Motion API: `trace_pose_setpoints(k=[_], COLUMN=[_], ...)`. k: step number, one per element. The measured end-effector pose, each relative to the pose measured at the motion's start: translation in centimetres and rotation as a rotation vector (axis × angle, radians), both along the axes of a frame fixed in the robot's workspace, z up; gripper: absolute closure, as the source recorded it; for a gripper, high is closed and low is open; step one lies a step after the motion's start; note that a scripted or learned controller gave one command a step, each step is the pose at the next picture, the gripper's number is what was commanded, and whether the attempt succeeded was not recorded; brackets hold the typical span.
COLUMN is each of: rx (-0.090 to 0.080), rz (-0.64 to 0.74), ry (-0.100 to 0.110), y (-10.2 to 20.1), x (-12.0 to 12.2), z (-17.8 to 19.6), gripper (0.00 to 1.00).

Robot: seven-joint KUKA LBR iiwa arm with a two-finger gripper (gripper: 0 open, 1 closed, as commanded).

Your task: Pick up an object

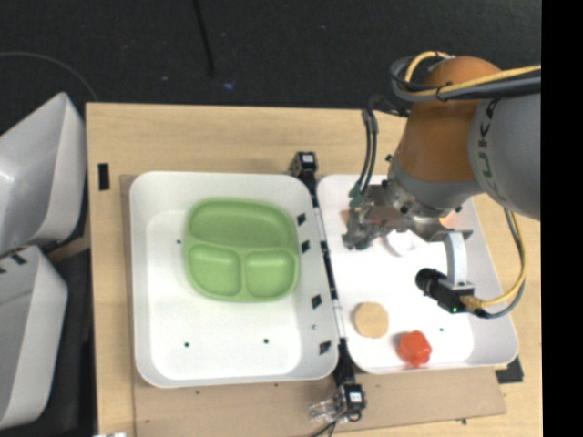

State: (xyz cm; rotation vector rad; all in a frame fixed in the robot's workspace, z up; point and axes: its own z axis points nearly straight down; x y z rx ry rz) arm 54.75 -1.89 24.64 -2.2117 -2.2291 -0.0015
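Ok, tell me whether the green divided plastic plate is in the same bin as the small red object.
No: the green divided plastic plate lies in the left white bin, the small red object in the right white bin.

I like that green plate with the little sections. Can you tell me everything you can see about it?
The green plate is pale green and looks like smooth plastic, with rounded corners. It is split into three compartments: one wide one along the top and two smaller ones side by side below. Nothing lies in any of them. It sits flat, right side up, in the left white bin, a little above that bin's middle. It touches only the bin's floor, with a gap to every wall.
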Motion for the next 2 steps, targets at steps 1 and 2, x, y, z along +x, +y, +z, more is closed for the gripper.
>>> trace_pose_setpoints(k=[1,2], rx=[0.001,0.000], rz=[0.001,0.000], ry=[0.000,0.000], y=[5.5,10.1], x=[-1.8,-2.7], z=[0.7,1.0], gripper=[1.00,1.00])
